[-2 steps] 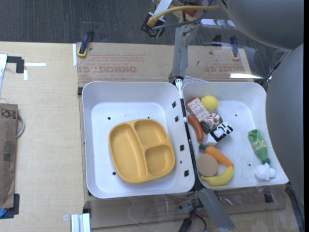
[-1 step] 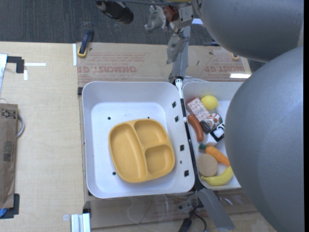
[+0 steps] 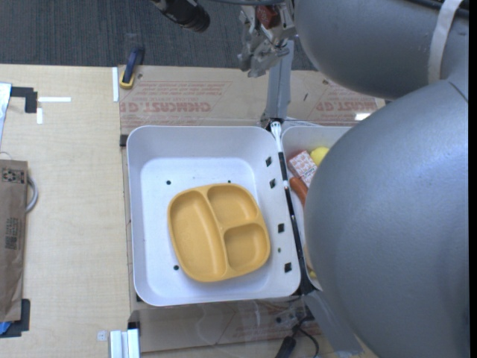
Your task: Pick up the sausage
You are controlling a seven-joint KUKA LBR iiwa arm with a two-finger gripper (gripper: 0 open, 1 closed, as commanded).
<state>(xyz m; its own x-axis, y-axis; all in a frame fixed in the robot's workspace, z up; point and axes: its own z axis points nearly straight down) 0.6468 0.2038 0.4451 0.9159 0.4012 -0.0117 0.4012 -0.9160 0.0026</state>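
Note:
At the left edge of the right bin (image 3: 287,134) lies a reddish-orange sausage (image 3: 299,189), partly hidden under my arm. My grey arm (image 3: 387,200) looms over almost all of that bin and covers what lies beneath it. Just behind the sausage sits a red and white packet (image 3: 301,164), with a small yellow item (image 3: 320,155) beside it.
The left bin (image 3: 141,222) holds a yellow divided plate (image 3: 218,231) with three compartments. A brown paper bag (image 3: 13,237) lies on the bench at far left. Cardboard (image 3: 194,95) lies behind the bins, and a metal post (image 3: 277,80) stands at the bins' far junction.

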